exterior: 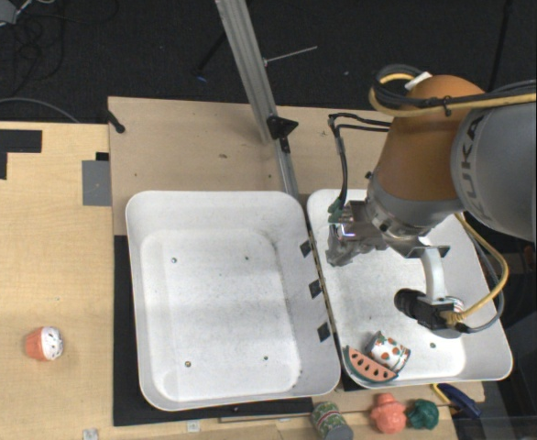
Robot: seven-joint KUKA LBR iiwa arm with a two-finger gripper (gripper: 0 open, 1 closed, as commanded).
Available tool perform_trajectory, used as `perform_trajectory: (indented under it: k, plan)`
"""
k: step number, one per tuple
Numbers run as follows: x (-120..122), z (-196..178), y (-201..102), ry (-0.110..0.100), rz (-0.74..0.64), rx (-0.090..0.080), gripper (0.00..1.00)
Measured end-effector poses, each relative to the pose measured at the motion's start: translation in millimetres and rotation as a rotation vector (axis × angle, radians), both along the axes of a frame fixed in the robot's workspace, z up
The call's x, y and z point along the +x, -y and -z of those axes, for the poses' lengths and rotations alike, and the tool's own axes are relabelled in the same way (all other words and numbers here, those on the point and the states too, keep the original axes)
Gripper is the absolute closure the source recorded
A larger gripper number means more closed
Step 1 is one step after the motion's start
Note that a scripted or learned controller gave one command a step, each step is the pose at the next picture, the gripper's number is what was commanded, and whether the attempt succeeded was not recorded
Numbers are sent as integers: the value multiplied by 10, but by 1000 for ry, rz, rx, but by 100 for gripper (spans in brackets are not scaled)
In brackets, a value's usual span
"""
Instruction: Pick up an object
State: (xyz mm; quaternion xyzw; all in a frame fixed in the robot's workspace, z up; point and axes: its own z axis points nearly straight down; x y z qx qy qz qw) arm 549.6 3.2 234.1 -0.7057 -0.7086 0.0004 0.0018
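My gripper (340, 242) hangs low over the far left part of the right bin (488, 356), close to the wall it shares with the left bin (213, 291). The grey arm with its orange band comes in from the right above it. A toy watermelon slice (367, 367) lies at the near edge of the right bin. Right beside the slice sits a small white object with red and green marks (389, 350). Both lie well in front of the gripper and apart from it.
A red and white ball (44, 344) rests on the wooden bench far to the left. In front of the right bin lie a dark can (328, 420), a pink toy (388, 413) and a green toy (422, 414). A slanted aluminium rail (250, 62) rises behind the bins.
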Motion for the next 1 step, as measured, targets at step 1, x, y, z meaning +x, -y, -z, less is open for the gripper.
perform_trajectory:
  k: [1]
  plan:
    - [-175,-57,-531,-3,0,1,100]
